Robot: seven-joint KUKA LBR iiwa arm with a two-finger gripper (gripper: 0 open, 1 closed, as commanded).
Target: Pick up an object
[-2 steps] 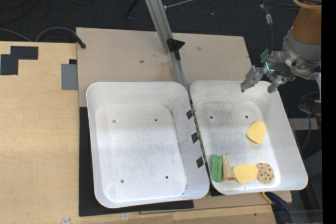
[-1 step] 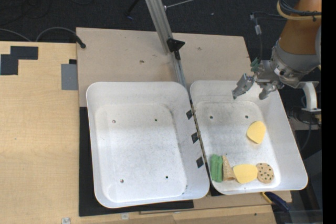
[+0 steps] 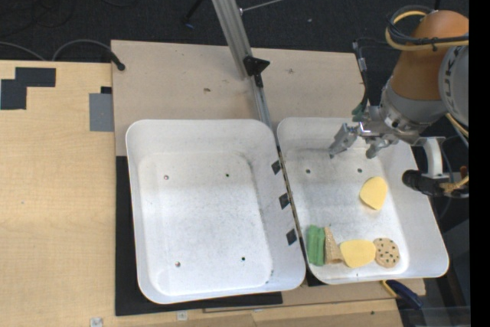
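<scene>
The pincer [image 3: 357,140] hangs over the far part of the right bin [image 3: 429,260], its two fingers spread apart with nothing between them.

Nearest the camera, along the right bin's near edge, a row of small items lies close together: a green piece [image 3: 315,245] at the near-left corner, a tan crumbly piece [image 3: 331,245] touching it, a flat yellow piece [image 3: 357,253], then a chocolate-chip cookie [image 3: 387,252] just beside that. Further in, toward the bin's right wall, a single yellow wedge [image 3: 374,193] lies apart from the rest. The left bin [image 3: 145,157] sits alongside, the two bins touching at their shared edge on the tabletop [image 3: 176,80].

The yellow wedge looks the easiest target, judged by its open surroundings and nearness to the pincer. To grasp well, the pincer should centre over it, straddle its narrower width, descend until the fingertips pass its edges, then close. The crowded near row risks catching a neighbour.
</scene>
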